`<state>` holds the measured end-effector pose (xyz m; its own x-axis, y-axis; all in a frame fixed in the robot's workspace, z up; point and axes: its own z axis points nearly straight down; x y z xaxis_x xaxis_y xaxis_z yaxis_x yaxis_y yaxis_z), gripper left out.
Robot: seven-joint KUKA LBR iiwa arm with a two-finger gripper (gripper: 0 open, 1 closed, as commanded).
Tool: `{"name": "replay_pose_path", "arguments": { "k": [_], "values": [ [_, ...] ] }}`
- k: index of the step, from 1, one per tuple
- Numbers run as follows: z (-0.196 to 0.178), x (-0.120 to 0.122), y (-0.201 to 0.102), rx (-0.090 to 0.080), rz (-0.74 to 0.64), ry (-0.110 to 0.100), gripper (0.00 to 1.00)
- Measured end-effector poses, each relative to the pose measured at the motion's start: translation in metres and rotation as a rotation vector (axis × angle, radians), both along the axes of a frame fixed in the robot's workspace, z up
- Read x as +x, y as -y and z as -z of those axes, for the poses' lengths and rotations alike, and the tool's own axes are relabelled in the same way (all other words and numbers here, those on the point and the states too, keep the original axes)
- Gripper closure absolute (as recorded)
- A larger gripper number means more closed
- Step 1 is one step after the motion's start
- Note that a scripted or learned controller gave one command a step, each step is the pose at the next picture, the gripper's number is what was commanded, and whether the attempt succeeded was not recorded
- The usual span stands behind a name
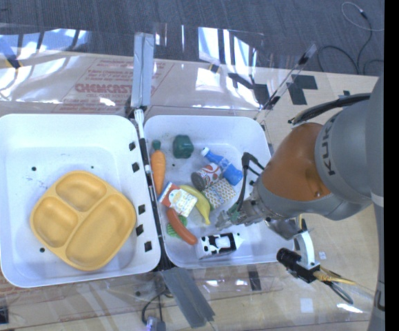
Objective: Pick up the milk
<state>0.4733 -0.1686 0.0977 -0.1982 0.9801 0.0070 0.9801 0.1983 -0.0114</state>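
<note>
The arm (323, 171), grey with an orange band, is nearest the camera and reaches in from the right over the right bin (254, 133). Its gripper (235, 214) hangs low at the bin's right side, but whether the fingers are wide or narrow cannot be told from this angle. The left bin (20, 150) holds a yellow tray (82, 219) with three compartments. The two bins sit side by side on the table (61, 81). In the right bin, the milk (220, 243), a black-and-white carton, lies on its side at the near edge, just below the gripper and apart from it. Beside it lie a banana (200, 204), a carrot (158, 171), a blue bottle (223, 164), a small box (180, 200) and a green piece (182, 145).
</note>
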Motion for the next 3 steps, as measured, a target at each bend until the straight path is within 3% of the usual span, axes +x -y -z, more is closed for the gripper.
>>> {"name": "replay_pose_path", "arguments": {
  "k": [1,2,3],
  "values": [
    [-0.08,0.003,-0.04,-0.001,-0.366,0.01,1.0],
    [-0.092,0.003,-0.088,0.001,-0.522,0.008,1.0],
    [-0.092,0.01,-0.13,0.007,-1.19,0.01,1.0]
  ]
}}
